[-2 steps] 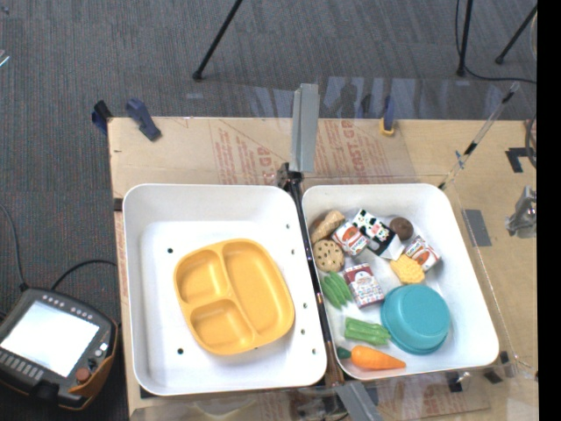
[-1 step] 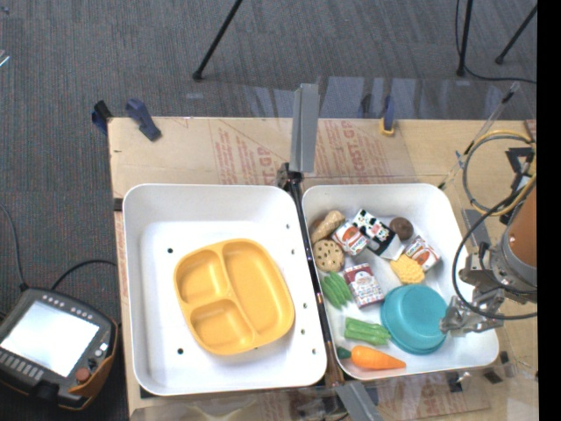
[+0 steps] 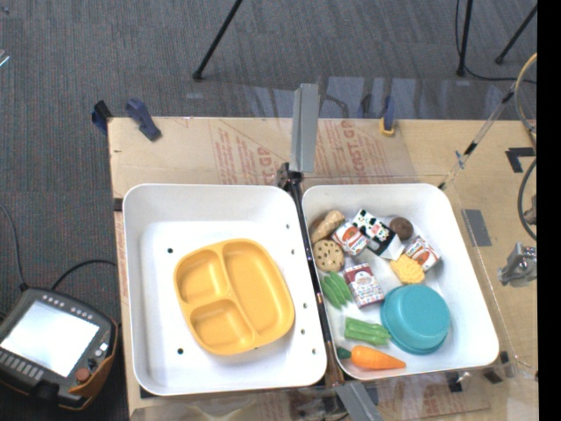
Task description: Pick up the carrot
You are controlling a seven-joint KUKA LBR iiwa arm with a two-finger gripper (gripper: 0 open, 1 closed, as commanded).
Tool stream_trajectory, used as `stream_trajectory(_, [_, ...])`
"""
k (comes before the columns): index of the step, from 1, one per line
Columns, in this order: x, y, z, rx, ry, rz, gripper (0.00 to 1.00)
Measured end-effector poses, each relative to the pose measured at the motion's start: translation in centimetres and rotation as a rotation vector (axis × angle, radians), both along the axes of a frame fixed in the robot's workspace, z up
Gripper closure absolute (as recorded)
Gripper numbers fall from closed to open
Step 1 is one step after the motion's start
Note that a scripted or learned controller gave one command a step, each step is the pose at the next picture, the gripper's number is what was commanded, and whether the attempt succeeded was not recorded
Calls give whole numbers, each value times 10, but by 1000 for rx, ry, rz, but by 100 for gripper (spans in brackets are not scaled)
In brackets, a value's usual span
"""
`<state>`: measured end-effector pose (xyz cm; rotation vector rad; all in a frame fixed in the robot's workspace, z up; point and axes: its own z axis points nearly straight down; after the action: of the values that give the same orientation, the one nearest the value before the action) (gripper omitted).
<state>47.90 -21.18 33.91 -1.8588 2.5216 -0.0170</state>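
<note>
- You have the carrot (image 3: 377, 359) lying flat at the near edge of the right bin (image 3: 469, 235), toward its near-left corner; it is orange with a green stub at its left end and its tip points right.
- Just behind it lies a green vegetable piece (image 3: 365, 331), and to its right the teal bowl (image 3: 415, 317) sits upside down, close to the carrot's tip.
- Further back you see a second green piece (image 3: 337, 289), a small red-and-white carton (image 3: 363, 285) whose print is too small to read, a round cookie (image 3: 329, 255) and a yellow cracker (image 3: 408, 269).
- Along the far side of that bin sit a bread-like piece (image 3: 326, 224), a black-and-white carton (image 3: 375, 229), two more red-and-white packs (image 3: 350, 237) (image 3: 422, 253) and a brown ball (image 3: 401, 228); no label is legible.
- The left bin (image 3: 149, 209) holds a yellow divided plate (image 3: 233, 296).
- On the desk (image 3: 219, 152) behind the bins, red mirrored lettering shows on the cardboard, not clearly readable.
- A handheld controller (image 3: 54, 346) rests on the floor off the desk's near-left corner.
</note>
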Motion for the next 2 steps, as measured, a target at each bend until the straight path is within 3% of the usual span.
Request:
stream_trajectory(1, [5,0,151,0,3,141,100])
stream_trajectory(2, [-2,2,49,8,16,492,100])
